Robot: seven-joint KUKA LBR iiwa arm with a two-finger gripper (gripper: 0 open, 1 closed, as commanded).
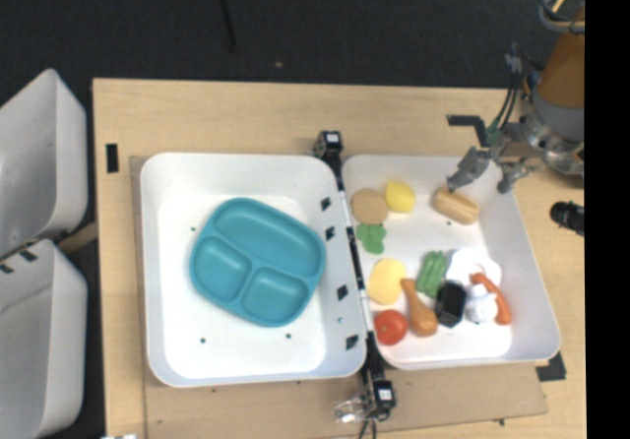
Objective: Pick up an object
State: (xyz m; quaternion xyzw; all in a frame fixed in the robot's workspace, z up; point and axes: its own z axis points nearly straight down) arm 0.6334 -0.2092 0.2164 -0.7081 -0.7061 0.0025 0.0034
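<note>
I've got the tool (pixel 484 169) hanging fingers apart right over the bun (pixel 456 205), lined up to drop on it.

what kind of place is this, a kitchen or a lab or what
Most likely a robot lab test bench, not a kitchen: a robot arm reaches over two white bins on a plywood board, one holding toy food, the other a blue divided plate.

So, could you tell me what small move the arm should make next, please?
Probably lower the tool a little onto the tan bread-roll-shaped toy. The tool sits just above and right of it, near the right white bin's far edge, with nothing between the fingers.
</note>
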